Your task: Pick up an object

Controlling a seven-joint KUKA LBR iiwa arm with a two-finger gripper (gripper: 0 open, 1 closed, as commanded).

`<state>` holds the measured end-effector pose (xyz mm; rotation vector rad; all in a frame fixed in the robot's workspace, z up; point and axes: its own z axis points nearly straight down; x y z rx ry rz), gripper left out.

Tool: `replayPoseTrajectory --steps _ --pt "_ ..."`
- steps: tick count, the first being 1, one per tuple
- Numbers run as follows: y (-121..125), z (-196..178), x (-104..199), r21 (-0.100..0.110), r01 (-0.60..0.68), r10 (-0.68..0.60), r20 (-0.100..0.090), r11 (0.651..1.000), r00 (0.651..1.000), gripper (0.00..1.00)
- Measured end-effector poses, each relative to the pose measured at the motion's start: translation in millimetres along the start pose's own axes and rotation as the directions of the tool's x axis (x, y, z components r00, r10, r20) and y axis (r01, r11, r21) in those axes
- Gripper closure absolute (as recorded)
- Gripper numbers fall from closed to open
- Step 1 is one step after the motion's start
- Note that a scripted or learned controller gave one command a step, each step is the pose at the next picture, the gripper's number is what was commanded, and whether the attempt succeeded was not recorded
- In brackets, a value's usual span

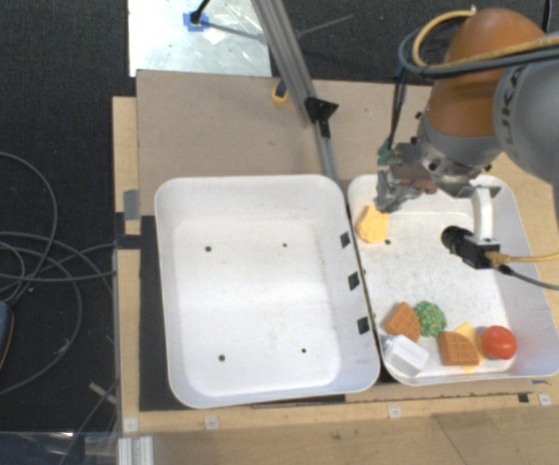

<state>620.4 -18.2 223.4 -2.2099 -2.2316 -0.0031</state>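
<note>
Yellow block (373, 225) lies in the right bin (536, 289), near its far left corner, just under the gripper (391, 198).
It looks like a small toy piece, light, stiff and a bit smooth; I judge that its two flat sides give the best hold. Whether the jaws are apart or together I cannot tell. The bin wall stands close on its left. An orange wedge (403, 322), green piece (429, 317), waffle piece (458, 348), tomato (498, 341) and white block (407, 356) lie well apart, at the near end.
</note>
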Motion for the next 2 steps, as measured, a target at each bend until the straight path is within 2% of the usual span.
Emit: replayPoseTrajectory --steps 2 --pt "-20.1 10.7 113.1 0.002 0.001 -0.001 -0.001 1.0 1.0 1.0"
